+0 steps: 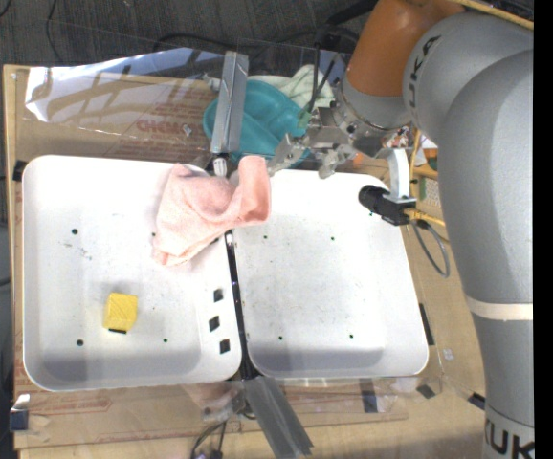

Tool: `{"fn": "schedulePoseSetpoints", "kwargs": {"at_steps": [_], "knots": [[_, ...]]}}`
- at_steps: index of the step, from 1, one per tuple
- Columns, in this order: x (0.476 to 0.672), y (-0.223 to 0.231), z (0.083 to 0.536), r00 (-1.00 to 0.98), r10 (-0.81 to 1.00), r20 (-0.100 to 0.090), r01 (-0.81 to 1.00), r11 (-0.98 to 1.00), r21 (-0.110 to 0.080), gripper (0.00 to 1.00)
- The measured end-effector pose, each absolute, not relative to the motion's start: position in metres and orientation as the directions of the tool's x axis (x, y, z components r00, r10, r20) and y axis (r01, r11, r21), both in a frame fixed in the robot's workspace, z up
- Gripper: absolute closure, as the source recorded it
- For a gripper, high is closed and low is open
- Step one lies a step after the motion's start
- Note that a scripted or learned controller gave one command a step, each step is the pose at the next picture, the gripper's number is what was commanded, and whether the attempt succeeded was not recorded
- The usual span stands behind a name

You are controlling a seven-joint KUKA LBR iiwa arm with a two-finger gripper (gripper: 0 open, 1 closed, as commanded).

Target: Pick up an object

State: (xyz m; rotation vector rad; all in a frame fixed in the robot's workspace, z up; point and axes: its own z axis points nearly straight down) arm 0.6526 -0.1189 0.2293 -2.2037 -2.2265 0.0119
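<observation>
Draped over the divider between the two bins, the pink cloth lies mostly in the left bin, with one folded end standing up over the far rim of the right bin. It looks soft, limp and light, so it should bunch and sag when lifted rather than keep its shape; a pinch on the raised fold near the top, where the fabric is thick and stands clear of the plastic, seems the surest hold, while a flat single layer would likely slip out of a shallow grip. The small yellow block sits apart near the front of the left bin; it looks light and squarish, perhaps spongy, and could be taken across two opposite sides. The gripper hangs over the far edge of the bins, just beside the cloth's upright end and in front of a teal object behind the bins; whether it is apart or together cannot be told from this slant, and nothing is visibly held.
</observation>
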Motion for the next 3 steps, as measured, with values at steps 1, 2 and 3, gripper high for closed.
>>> {"fn": "schedulePoseSetpoints", "kwargs": {"at_steps": [1, 2, 3], "knots": [[0.632, -0.127, 0.098, -0.134, 0.991, 0.001, 0.991, 0.134, -0.007, 0.00], [0.653, -0.142, 0.089, -0.490, 0.871, 0.016, 0.871, 0.490, -0.022, 0.00], [0.621, -0.165, 0.146, -0.498, 0.867, 0.005, 0.867, 0.498, -0.005, 0.00]]}}
